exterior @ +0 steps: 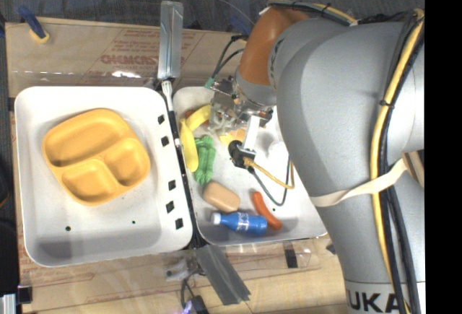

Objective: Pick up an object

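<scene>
Under both bins (29,161), brown cardboard (86,45)

Right bin (307,229) crowded: yellow banana (189,148) and green item (205,159) close along the divider side, tan bread roll (221,196), blue bottle (240,221) and orange-red sausage (266,211) packed near the front wall. Narrow bare floor between green item and sausage, partly crossed by a yellow cable (271,177). Far end blocked by the gripper (229,116) and the bulky grey arm (339,125) overhanging the right side. Left bin (43,233): yellow divided tray (97,154) across the middle; open floor along the front.
</scene>
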`<state>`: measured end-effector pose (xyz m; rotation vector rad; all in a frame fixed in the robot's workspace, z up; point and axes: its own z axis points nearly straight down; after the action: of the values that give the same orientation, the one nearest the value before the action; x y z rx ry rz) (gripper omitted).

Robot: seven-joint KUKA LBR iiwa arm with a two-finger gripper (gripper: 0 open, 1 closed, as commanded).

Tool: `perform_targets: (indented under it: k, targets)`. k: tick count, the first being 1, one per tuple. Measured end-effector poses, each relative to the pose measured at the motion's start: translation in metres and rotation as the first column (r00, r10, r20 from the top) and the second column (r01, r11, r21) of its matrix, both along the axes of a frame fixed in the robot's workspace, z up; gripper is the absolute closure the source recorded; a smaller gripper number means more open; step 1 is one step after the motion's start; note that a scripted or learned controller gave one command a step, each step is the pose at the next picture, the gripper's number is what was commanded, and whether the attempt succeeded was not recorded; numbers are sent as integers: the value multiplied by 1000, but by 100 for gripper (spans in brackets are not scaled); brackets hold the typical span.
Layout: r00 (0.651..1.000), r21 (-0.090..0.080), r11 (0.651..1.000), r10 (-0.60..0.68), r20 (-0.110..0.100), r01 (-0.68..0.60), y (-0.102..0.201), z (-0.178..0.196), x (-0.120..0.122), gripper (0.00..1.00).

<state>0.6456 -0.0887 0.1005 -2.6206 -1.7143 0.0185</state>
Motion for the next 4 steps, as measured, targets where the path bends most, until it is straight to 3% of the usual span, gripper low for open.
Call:
perform_targets:
  k: [1,2,3,4]
  targets:
    - [904,-2,904,-428,8,428,-18,24,-60,100]
    - [829,3,829,-559,20,559,4,177,-91,100]
    - [830,-2,830,-558,13,558,4,173,-92,0]
    - [753,-9,753,-658,3,658,-18,33,-128,0]
